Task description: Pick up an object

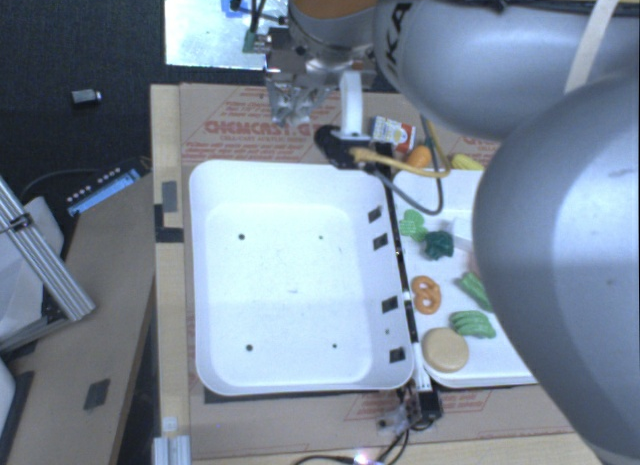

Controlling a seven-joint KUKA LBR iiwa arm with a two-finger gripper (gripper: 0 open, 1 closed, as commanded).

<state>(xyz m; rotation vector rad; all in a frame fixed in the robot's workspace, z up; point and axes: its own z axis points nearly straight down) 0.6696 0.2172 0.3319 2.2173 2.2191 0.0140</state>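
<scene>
Arm (520, 83): smooth grey casing, rounded and bulky, sweeping in from the right and hiding much of the right bin; an orange band sits above the wrist.
Left bin (215, 283): shallow white plastic tray with rounded corners, a few small dark dots on its floor.
Right bin (470, 375): same white plastic, joined to the left one along a seam with dark clips; the objects to pick lie here.
Gripper (292, 105): metallic, hanging over the cardboard beyond the left bin's far rim, well apart from the objects; whether it is clenched or released I cannot tell.
Bun (445, 349): round, tan, matte, near the front rim.
Green ridged piece (473, 324): lumpy, just beside the bun.
Pretzel (426, 294): orange-brown twisted loop.
Dark green floret (438, 244): knobbly, near the seam.
</scene>
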